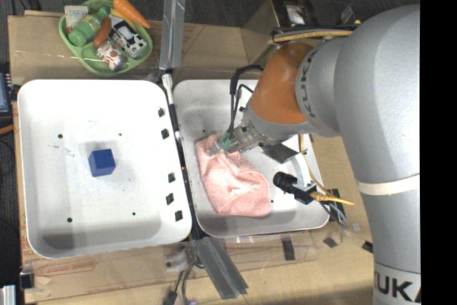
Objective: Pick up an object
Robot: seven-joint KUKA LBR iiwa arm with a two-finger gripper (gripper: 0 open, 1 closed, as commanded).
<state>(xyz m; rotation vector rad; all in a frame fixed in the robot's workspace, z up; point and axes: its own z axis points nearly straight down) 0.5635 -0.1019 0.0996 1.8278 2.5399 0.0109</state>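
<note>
**End effector down at the edge of the pink cloth**

The bench (43, 32) carries two white bins, and my end effector (228, 142) hangs low inside the right bin (207, 100), toward the side next to the divider. My grey arm (371, 82) reaches in from the view's right, its orange band (282, 93) just behind and above the end effector.

The left bin (43, 103) lies beyond the divider, on the view's left of my end effector.

The pink cloth (232, 186) lies crumpled in the right bin, spreading from directly under my end effector toward the near wall. My end effector meets the cloth's upper corner. I cannot tell how far it is open, nor whether it has hold of any cloth.

A green bowl (91, 66) of small toy items stands on the bench, well apart from my end effector, up and to the view's left.

A blue cube (102, 161) sits in the left bin, well apart from my end effector.
</note>
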